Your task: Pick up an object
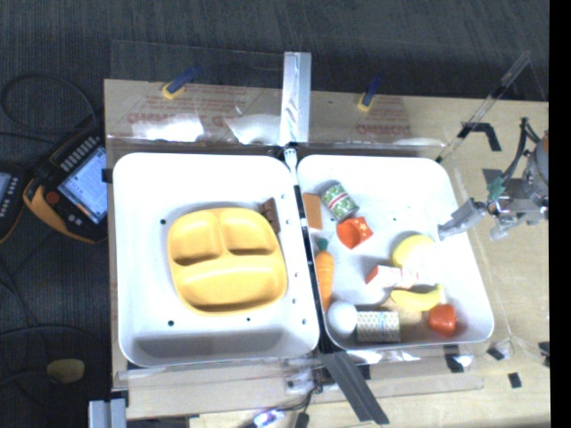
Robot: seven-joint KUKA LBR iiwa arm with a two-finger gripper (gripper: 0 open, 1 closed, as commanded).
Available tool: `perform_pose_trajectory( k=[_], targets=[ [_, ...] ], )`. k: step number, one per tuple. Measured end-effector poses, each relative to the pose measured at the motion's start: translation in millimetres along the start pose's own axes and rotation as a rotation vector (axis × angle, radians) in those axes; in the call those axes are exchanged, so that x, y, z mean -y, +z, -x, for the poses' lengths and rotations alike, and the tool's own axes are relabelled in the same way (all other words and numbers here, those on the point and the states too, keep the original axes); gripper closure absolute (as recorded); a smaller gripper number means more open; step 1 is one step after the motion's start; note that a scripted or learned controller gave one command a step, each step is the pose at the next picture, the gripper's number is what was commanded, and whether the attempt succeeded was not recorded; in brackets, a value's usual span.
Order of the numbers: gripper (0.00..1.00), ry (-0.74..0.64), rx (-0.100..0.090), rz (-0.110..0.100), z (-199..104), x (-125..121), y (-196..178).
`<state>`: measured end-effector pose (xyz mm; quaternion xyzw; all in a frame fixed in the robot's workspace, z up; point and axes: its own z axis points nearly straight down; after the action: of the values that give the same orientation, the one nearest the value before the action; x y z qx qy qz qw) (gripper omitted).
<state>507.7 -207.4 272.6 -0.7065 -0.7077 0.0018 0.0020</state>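
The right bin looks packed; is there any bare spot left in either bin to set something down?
Yes. The right bin has bare floor along its far edge, beyond the small can and the yellow ball. Its near half is crowded around the banana and carrot. In the left bin, the yellow tray leaves only bare margins.

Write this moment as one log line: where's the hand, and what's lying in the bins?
hand: at right bin's right edge, holding nothing | left bin: yellow tray | right bin: carrot, small can, yellow ball, other toys

A light wooden bench (513,328) stands on dark carpet (178,7), with black cables (27,279) trailing at left.
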Motion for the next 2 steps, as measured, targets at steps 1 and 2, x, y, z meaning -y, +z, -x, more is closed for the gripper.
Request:
perform_pose_trajectory(
  k=[1, 2],
  targets=[
    [0.0, -0.168, 0.0, 0.001, 5, -61, 90],
    [0.0, -0.109, -0.007, 0.008, 6, -76, 174]
  ],
)
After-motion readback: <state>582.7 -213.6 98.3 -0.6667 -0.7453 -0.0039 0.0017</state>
